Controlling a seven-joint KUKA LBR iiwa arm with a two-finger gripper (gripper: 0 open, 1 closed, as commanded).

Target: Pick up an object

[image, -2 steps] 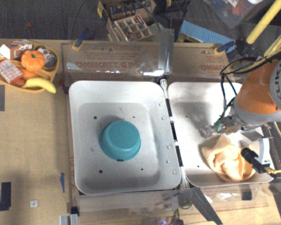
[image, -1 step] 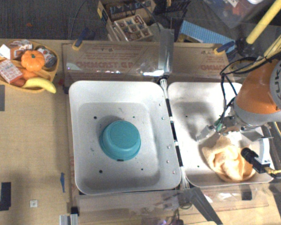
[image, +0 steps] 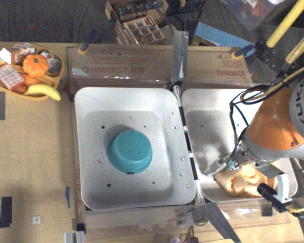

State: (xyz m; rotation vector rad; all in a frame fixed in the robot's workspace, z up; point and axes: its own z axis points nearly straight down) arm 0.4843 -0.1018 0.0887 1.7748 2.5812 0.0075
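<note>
A teal upturned bowl (image: 130, 151) sits in the middle of the left bin (image: 91, 110). A tan, lumpy soft object (image: 241, 181) lies at the front of the right bin (image: 202, 110). My gripper (image: 229, 162) hangs low over the right bin, right at the tan object's upper left edge, under the arm's orange band (image: 274, 128). The wrist hides the fingertips.
A yellow dish (image: 25, 72) with a banana, a small pumpkin and packets sits at the bench's far left. Cardboard walls stand behind both bins. Black cables loop above the right bin's back. A metal divider runs between the bins.
</note>
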